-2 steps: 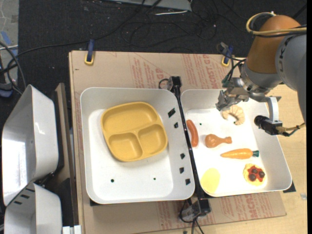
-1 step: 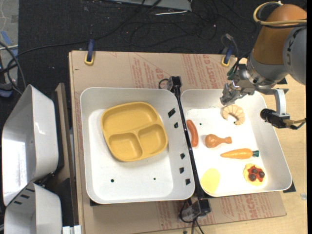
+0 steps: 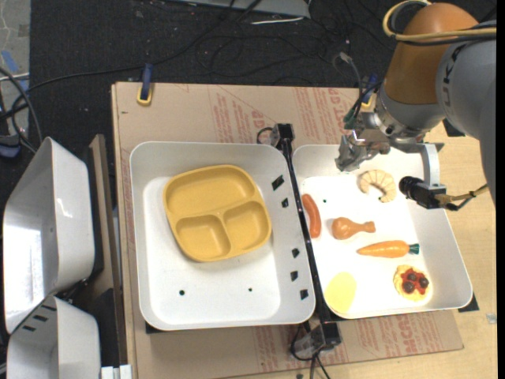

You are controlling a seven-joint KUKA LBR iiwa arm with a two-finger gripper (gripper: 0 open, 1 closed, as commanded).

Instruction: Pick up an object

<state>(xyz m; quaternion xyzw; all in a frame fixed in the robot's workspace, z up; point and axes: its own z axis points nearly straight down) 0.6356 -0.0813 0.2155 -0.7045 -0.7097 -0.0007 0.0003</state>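
Note:
The right bin holds several toy foods: a croissant, a red sausage, a chicken drumstick, a carrot, a yellow round slice and a berry tart. My gripper hangs over the bin's far left part, just left of the croissant and above the sausage. Nothing shows between its fingers.
The left bin carries a yellow divided plate. A black clip strip runs between the bins. Spare white bins stand at the far left, and cables lie on the dark floor behind the bench.

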